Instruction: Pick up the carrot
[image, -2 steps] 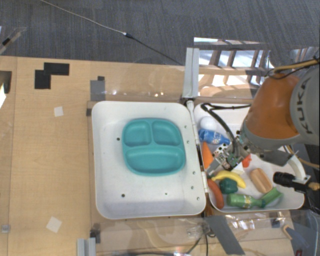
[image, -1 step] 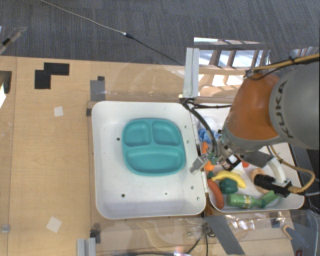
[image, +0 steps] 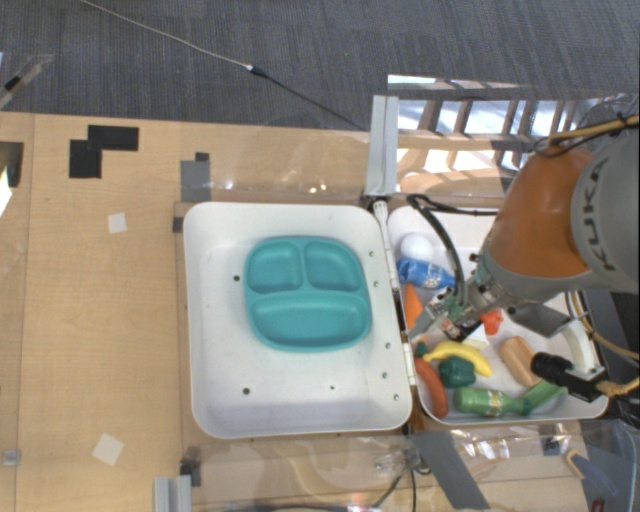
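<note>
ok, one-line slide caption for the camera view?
KUKA arm's gripper low in the right bin beside the carrot; teal divided plate in the left bin.

Arm (image: 560, 215) hides much of right bin (image: 440, 418); carrot (image: 412, 303) partly covered by gripper (image: 448, 318); gripper fingers too cluttered to read; arm cut off at right edge.

A single fixed camera looks down on the desk (image: 90, 330) from above, at a slant rather than straight overhead. It stands far enough back to take in both white bins side by side, the left bin (image: 215, 400) whole and near the middle of the view, the right bin (image: 440, 412) toward the right side. Dark carpeted floor (image: 200, 80) fills the strip beyond the desk's far edge at the top. The arm (image: 545, 220) enters from the right, close to the lens and large.
</note>
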